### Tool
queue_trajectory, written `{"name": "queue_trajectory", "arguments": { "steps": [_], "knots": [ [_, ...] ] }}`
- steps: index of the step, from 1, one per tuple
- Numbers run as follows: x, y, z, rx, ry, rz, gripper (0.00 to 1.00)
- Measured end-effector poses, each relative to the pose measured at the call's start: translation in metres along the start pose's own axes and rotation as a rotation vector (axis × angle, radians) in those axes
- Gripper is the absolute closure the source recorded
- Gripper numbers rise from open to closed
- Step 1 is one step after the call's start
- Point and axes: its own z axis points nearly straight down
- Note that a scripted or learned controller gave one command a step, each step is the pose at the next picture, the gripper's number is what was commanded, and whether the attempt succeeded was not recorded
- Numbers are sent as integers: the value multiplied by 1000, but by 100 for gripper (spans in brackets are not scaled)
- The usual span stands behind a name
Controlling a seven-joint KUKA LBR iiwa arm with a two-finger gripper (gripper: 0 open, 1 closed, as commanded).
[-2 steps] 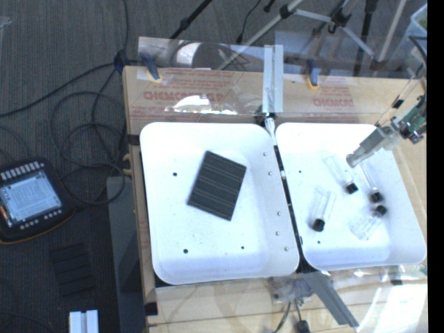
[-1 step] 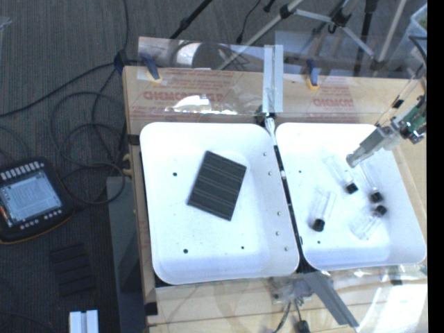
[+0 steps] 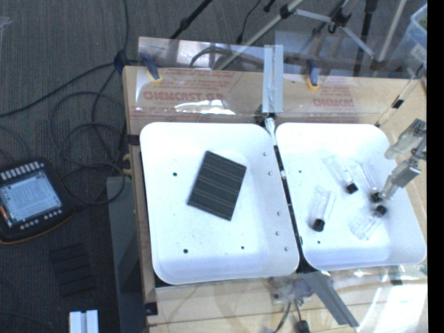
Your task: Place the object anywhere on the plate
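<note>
A dark ribbed rectangular plate (image 3: 218,185) lies tilted in the middle of the left bin (image 3: 166,255). Three clear plastic vials with black caps lie in the right bin (image 3: 333,255): one (image 3: 322,207) near its left side, one (image 3: 342,170) further back, and one (image 3: 365,222) at the right. My gripper (image 3: 380,195) reaches in from the right edge and hangs low over the right bin, its tip next to the black cap of the right-hand vial. The view does not show any vial between its fingers.
A clear plastic sheet with red lettering (image 3: 208,96) is clamped along the back of the bench. Tripod legs (image 3: 326,12) and cables stand behind it. A pendant (image 3: 28,196) lies on the floor at the left.
</note>
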Motion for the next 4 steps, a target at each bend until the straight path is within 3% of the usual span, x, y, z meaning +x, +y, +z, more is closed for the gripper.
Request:
{"name": "queue_trajectory", "arguments": {
  "steps": [4],
  "knots": [
    [0, 0, 0, 0, 0, 0, 0]
  ]
}}
